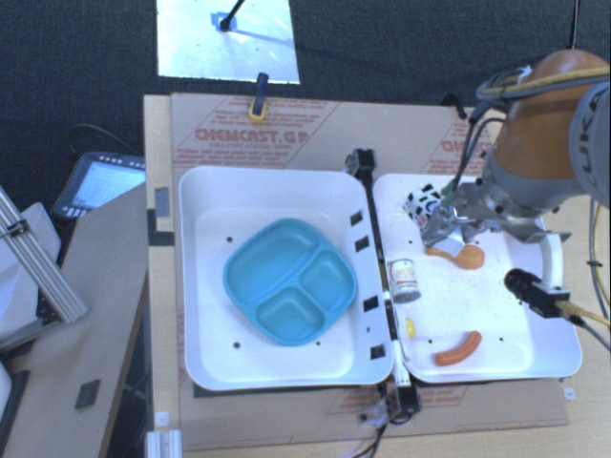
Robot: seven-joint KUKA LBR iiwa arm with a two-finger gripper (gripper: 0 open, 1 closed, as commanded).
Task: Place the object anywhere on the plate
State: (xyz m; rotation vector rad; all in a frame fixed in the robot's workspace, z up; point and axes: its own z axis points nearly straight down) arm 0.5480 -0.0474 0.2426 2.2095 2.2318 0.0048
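Note:
A blue three-compartment plate lies in the middle of the left white bin, with nothing on it. My gripper hangs low over the upper left part of the right bin. It is just right of a black-and-white spotted toy and just above an orange, rounded object with a thin tail. I see nothing held in it. A small labelled can lies near the bin divider. An orange-red sausage rests near the front of the right bin.
A small yellow piece sits by the divider below the can. The black-clipped divider separates the two bins. The arm's orange-banded body looms over the right bin's back right corner.

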